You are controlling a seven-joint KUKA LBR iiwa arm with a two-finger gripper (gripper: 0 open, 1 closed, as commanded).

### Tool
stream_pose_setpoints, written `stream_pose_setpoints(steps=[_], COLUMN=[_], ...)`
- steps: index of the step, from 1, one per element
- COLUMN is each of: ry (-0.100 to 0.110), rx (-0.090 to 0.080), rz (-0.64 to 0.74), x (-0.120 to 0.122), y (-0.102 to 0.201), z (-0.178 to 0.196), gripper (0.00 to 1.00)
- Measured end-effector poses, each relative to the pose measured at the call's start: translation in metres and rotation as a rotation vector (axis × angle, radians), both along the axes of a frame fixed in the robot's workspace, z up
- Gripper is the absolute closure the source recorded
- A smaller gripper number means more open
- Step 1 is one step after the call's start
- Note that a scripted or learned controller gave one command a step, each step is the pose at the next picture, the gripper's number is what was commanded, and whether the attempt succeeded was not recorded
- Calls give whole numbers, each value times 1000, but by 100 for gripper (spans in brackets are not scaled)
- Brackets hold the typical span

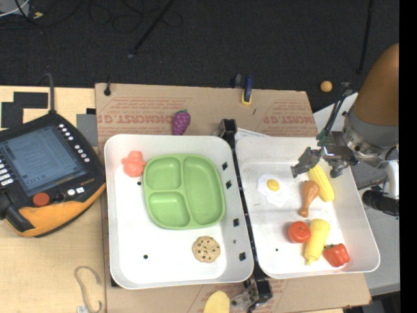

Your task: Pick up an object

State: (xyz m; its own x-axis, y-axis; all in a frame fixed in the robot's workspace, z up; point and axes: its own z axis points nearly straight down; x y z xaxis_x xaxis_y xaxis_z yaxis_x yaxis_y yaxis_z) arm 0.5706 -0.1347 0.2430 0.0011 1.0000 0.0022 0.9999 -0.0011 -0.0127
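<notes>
Two white bins sit side by side on the table; your gripper (318,162) hangs over the right bin (365,266), fingers spread wide and holding nothing, straddling the upper end of the corn cob (322,182) beside the drumstick (307,197). Lower straight, centre the cob between the fingers, then close.

Gripper (320,162) low, fingers spread.

my gripper (321,163) spread over corn cob (322,182) in right bin (365,240), drumstick (309,197) just beside, nothing between my fingers
</notes>
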Motion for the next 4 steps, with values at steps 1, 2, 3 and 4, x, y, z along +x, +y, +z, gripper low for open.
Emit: stream_pose_setpoints(steps=[1,2,3,4], ry=[-12,-5,-5,-7], rx=[-2,0,0,-1], rz=[2,3,2,3], x=[2,2,9,8], y=[0,5,12,15], z=[6,-58,-112,-159], gripper=[0,0,0,0])
